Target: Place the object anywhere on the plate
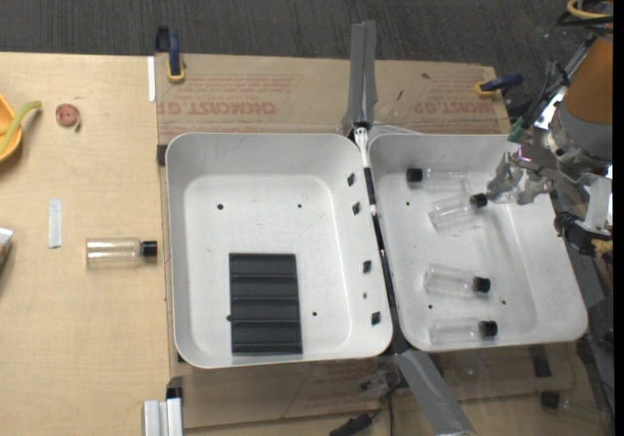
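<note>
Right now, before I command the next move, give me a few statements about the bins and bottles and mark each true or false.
1. The dark plate lies in the left bin. True.
2. A bottle already rests on the plate. False: nothing lies on it.
3. Four clear bottles lie in the right bin. True, as far as their black caps show.
4. The gripper hangs over the left bin. False: it is at the right bin's far right side.
5. One bottle lies on the bench outside the bins. True.

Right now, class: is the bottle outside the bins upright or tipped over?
Tipped over: the clear bottle lies lengthwise on the bench, black cap pointing right.
</note>
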Available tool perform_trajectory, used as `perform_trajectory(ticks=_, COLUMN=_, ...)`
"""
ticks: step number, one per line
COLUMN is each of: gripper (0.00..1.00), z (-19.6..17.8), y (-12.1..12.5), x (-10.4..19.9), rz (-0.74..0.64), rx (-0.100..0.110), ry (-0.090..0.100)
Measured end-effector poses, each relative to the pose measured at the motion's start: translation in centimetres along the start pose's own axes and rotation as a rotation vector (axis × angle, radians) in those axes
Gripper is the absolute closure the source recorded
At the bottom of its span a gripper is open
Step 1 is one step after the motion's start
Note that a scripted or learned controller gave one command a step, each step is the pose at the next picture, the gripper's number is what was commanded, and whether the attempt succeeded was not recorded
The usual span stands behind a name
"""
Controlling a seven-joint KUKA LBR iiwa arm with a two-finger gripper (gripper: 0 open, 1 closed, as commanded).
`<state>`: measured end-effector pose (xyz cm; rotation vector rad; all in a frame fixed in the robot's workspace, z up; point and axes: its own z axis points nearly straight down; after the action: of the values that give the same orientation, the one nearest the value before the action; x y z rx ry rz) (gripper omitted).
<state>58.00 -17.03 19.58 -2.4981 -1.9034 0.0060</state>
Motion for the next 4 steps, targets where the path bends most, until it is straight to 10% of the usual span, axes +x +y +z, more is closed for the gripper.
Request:
perform_trajectory(ticks=1, gripper=0.00, z=0.0, y=0.0, x=0.0, rz=0.000, rx=0.000, ry=0.000)
perform_trajectory(ticks=2, gripper=0.00, z=-0.9, y=7.2, x=-2.5, rz=-0.044, rx=-0.002, ry=0.000)
perform_trajectory(ticks=3, gripper=0.00, z=-8.1, y=8.8, x=-2.3, rz=-0.156, rx=-0.003, ry=0.000)
perform_trajectory(ticks=4, gripper=0.00, z=-19.0, y=4.5, x=-3.1, rz=0.000, rx=-0.001, ry=0.000)
